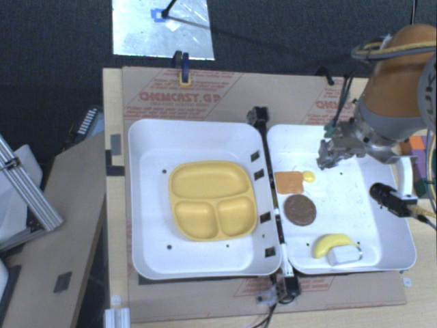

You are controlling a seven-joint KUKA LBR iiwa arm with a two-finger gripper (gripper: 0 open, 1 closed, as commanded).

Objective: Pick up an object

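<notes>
Nearest me, at the front edge of the right bin (pixel 392 255), a banana (pixel 332 242) lies touching a white block (pixel 343 255). Behind them sits a brown disc (pixel 300 210), and just past it an orange square (pixel 289 182) with a small yellow piece (pixel 308 177) at its corner. The left bin (pixel 147 183) holds a yellow divided tray (pixel 208 200) lying flat in its middle. Both bins rest on a printed cardboard sheet (pixel 205 94) covering the surface.

As for picking something up, I judge that nothing has been taken yet. Every item lies flat on a bin floor, and nothing can be seen at the gripper (pixel 329 157). The whole grasp and lift is left to do.

The arm (pixel 396 80) reaches in from the right, its orange band high above the far right corner of the right bin and the wrist bent down and leftward. The gripper hangs over the far half of that bin, near the small yellow piece and the orange square but apart from both, above bare white floor. Whether it is spread wide or pinched closed I cannot tell; from here it is a dark, blurred cluster. The nearest candidates are those two flat pieces, and both look thin and awkward to get hold of.
</notes>
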